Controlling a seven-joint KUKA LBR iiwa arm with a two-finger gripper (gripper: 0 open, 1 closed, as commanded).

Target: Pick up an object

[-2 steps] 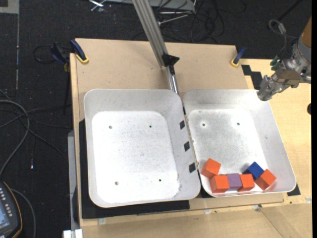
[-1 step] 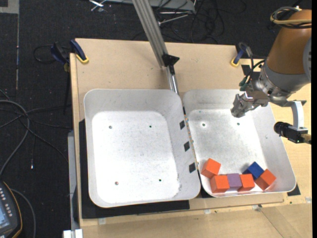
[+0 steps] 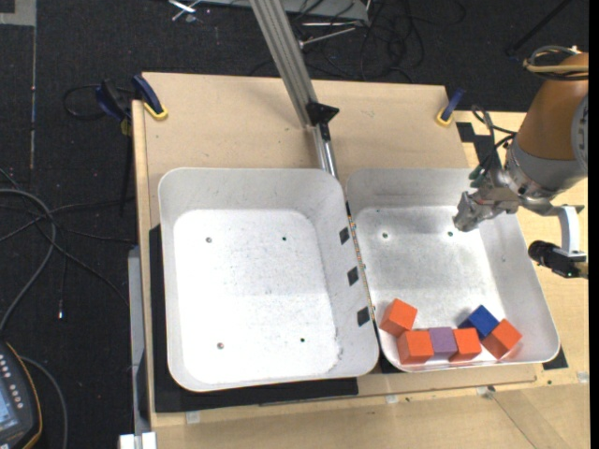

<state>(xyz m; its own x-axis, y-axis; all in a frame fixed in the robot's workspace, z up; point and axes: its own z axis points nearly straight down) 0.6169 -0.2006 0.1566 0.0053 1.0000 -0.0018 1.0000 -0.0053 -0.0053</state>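
On the wooden bench [image 3: 243, 129] sit two shallow white bins side by side: left bin [image 3: 178, 251], right bin [image 3: 524, 279]. Grey arm with orange band [image 3: 552, 129] reaches in from the right; gripper [image 3: 468, 215] hangs over the right bin's far half, well apart from the blocks. Cannot tell how the gripper is set at this angle. Blocks cluster along the right bin's near wall: orange cube [image 3: 400, 315], orange cube [image 3: 416, 346], purple cube [image 3: 442, 342], orange cube [image 3: 466, 342], blue cube [image 3: 483, 320], orange cube [image 3: 503, 339], mostly touching in a row.
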